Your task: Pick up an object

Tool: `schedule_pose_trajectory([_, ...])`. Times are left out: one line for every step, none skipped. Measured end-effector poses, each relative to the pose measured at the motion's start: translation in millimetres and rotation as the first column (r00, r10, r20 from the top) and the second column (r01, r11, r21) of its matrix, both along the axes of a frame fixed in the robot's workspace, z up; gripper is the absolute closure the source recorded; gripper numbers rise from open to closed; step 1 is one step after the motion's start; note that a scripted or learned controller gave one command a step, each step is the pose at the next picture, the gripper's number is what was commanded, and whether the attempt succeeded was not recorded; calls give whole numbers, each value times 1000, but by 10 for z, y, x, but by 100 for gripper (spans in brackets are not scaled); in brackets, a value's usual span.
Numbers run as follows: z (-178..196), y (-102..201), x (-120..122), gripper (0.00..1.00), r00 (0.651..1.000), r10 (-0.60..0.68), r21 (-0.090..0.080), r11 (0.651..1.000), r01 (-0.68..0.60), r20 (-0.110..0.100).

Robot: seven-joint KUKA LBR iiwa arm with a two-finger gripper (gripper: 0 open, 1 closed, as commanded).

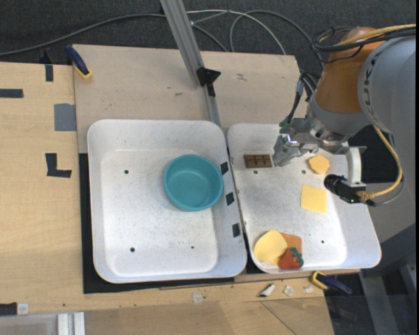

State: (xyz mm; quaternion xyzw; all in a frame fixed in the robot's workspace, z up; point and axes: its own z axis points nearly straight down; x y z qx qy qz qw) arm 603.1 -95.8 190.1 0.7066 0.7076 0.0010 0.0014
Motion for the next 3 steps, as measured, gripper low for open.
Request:
schedule_pose_trajectory([424,3,9,100,1000,0,0,1000,0,0])
schedule_pose_trajectory([323,599,32,100,1000,5,2,1000,-5,-5])
schedule_pose_trajectory([329,1041,63,100,1000,5,2,1000,-5,-5])
